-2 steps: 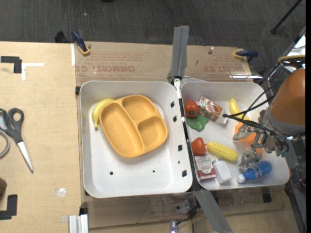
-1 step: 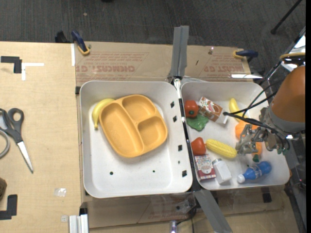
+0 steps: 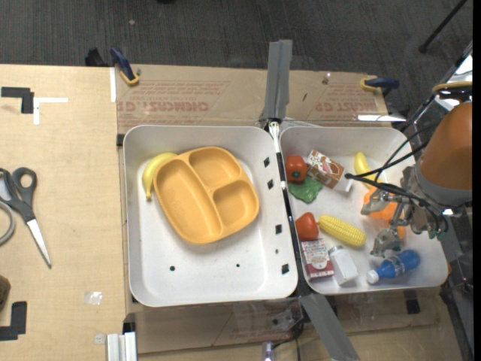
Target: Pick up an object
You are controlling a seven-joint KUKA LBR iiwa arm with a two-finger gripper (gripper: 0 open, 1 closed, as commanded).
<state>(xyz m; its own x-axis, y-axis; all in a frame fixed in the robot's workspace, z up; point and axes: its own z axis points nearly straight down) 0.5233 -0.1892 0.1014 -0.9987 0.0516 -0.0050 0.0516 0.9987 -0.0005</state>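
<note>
2 white bins [image 3: 150, 277], wooden bench [image 3: 60, 201], grey carpet [image 3: 225, 13]

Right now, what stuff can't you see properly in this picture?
- Gripper, camera view: cables and its own metal parts clutter it, so I can't tell if it holds anything.
- Orange object: the gripper covers much of it, so I can't name it.
- Banana: the yellow divided plate hides most of it.
- Scissors: cut off by the left edge.

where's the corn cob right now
The corn cob lies in the right bin, near its middle, between the red tomato piece on its left and the gripper on its right.
</note>
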